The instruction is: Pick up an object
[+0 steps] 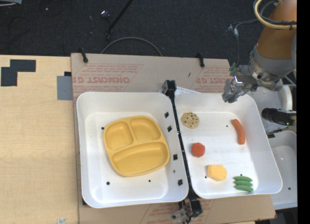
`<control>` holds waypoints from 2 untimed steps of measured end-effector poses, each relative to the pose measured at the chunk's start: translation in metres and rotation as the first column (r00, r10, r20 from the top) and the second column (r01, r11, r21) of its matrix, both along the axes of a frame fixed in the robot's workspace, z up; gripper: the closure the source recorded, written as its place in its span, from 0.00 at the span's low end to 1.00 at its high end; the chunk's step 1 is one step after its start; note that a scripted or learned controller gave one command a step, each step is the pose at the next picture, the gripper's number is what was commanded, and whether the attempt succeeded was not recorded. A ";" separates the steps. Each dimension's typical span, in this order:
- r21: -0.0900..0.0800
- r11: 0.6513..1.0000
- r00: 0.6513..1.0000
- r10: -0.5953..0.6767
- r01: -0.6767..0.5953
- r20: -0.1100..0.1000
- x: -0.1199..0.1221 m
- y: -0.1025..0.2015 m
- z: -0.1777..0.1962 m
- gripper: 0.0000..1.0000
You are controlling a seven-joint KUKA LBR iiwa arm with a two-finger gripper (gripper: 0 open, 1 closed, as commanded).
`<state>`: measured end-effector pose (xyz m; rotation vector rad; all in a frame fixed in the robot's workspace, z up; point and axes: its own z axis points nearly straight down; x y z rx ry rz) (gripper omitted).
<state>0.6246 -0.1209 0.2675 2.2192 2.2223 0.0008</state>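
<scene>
Over the far right corner of the right bin [261,121] hangs my gripper [231,93], small and dark in this view; whether it is parted or closed I cannot tell. Nearest below me lies the sausage [238,131]. Further left rests the cookie [190,120], with the red tomato [197,150] beneath it. Near the front rim sit the yellow cheese [217,172] and green pea pods [243,183]. Well apart, the left bin [92,121] holds a yellow divided plate [135,145]. My upper arm is cut off by the frame edge.
</scene>
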 end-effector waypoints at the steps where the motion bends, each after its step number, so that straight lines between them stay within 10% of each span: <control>1: 0.001 1.000 1.000 0.000 0.000 -0.004 0.004 0.043 -0.005 1.00; 2: 0.002 1.000 1.000 0.003 -0.003 -0.005 0.005 0.091 -0.005 1.00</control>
